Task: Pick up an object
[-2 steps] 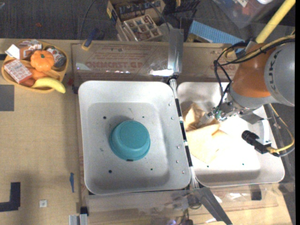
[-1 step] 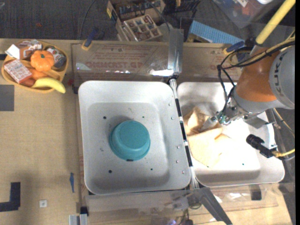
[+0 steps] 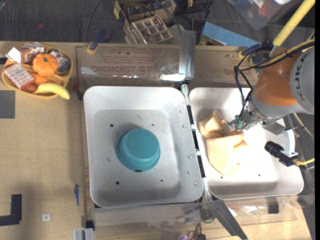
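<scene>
Though the gripper point(image 3: 238, 124) is down at the tan cloth point(image 3: 226, 151), its opening cannot be told. Whether it touches the cloth is unclear.

The arm point(image 3: 292, 79) reaches in from the right, its grey body and orange band above the wrist bent downward. The gripper point(image 3: 239, 124) points down and leftward, low near the right bin's point(image 3: 285, 184) back left part.

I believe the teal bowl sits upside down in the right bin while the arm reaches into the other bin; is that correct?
Not quite: the camera view shows the teal bowl upside down in the left bin, while the arm reaches into the right bin.
</scene>
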